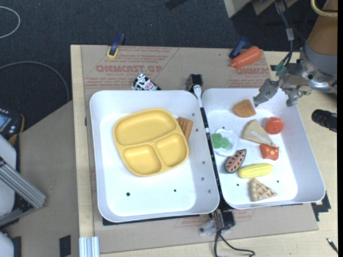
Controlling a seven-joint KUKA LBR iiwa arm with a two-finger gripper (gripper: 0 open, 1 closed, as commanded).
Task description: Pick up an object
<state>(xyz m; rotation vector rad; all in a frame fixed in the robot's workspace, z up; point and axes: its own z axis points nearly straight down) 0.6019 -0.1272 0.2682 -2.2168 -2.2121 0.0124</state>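
While the gripper (278, 93) hangs over the far edge of the right bin (305, 159), its fingers are spread, with nothing between them. The toy food it could take lies in that bin: a brown piece (244, 108) near the far edge, just beside the nearer finger, a tomato (274, 125) and a cheese wedge (256, 133) toward the middle, then a red piece (269, 151), a green leaf on a small disc (221, 141), a dark sausage slice (235, 160), a corn cob (255, 170) and a pizza slice (261, 189) toward the near edge. The left bin (102, 159) carries a yellow divided plate (150, 141).

The risk, as I judge it, is crowding. The tomato, cheese wedge and red piece sit close together, so a finger could land on a neighbour and push the target aside. The round tomato may roll out of a pinch, and flat pieces may let the fingers close above them. A carrot (246, 57) lies on the desk beyond the bin.
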